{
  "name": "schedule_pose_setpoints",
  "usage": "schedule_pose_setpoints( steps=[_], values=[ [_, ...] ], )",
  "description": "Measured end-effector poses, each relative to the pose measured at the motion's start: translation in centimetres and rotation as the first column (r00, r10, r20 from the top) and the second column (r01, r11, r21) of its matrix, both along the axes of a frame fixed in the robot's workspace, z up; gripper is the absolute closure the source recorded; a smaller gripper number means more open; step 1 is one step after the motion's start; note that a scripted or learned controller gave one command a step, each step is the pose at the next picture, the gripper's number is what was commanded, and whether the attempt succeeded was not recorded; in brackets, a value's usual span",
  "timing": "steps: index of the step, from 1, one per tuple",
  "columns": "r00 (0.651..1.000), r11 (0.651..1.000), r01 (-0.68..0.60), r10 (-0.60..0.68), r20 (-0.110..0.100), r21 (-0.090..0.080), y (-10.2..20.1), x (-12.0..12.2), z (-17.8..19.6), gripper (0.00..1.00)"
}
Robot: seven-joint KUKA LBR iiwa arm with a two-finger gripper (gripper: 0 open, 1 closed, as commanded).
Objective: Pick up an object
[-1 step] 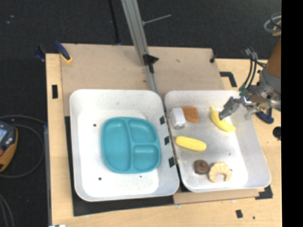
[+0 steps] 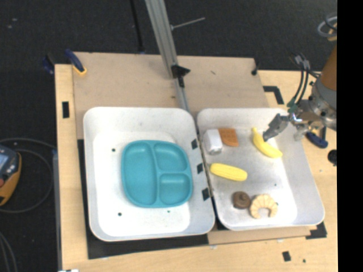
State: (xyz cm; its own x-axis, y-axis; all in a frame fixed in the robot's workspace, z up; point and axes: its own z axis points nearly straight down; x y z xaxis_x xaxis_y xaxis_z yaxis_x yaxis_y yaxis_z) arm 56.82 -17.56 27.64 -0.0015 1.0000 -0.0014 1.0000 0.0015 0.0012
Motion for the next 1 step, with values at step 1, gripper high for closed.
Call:
schedule_pose_setpoints(
  steps=[1],
  values=[
    [1.0, 1.0, 0.001, -0.001, -0.004, 0.001, 0.75, -0.34, -4.71, 0.0]
  ],
)
